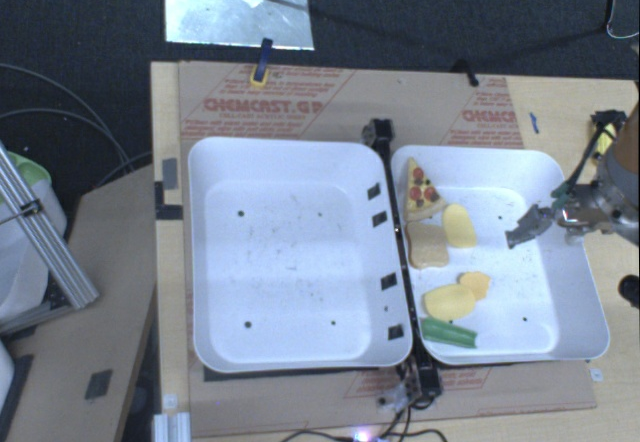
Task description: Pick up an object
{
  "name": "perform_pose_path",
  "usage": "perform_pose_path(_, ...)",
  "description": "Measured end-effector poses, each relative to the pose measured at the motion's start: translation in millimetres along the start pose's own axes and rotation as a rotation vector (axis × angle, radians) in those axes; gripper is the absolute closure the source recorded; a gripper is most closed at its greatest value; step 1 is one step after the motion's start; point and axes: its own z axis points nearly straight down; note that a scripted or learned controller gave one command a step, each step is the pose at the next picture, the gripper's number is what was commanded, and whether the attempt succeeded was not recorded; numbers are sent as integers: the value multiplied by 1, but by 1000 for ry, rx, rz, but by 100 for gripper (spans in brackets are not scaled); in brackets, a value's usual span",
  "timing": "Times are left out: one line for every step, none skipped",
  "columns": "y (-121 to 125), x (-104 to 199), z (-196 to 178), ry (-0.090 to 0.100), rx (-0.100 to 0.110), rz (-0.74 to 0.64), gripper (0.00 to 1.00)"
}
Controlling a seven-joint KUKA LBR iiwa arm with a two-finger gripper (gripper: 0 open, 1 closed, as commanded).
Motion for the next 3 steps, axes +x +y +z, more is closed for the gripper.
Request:
perform_pose_path(9, 5, 144, 4, 14, 1, 0)
perform_pose_path(13, 3, 126, 0, -1, 1, 100)
perform_pose_path(17, 54, 149, 4, 3, -5, 100)
